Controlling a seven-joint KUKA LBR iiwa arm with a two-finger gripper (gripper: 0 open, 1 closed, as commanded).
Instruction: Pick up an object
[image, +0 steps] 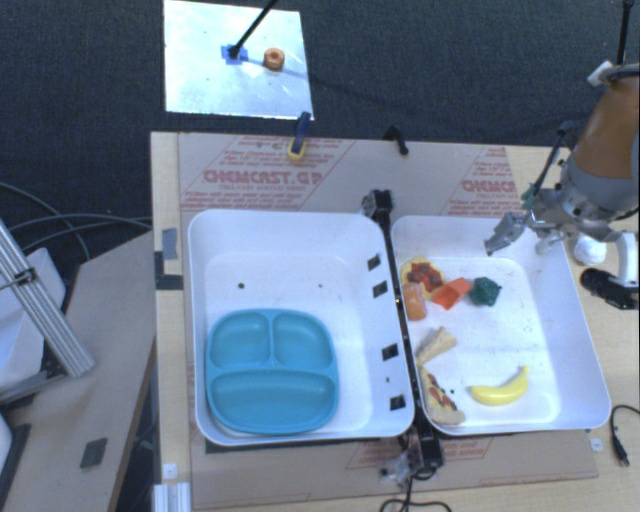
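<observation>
Gripper (522, 233) hovering over right bin's (570, 330) far edge, fingers spread and gripping nothing, green piece (486, 291) and banana (500, 388) below.

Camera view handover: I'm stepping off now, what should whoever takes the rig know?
Gripper: over the right white bin's far edge, nothing visibly held; finger state unclear.
Right bin: yellow toy banana, dark green chunk, orange block, red piece, sandwich wedge, pizza slice near the divider.
Left white bin: blue divided plate.
Done: nothing picked.
Left: choose one object, descend, grasp, lift.
</observation>
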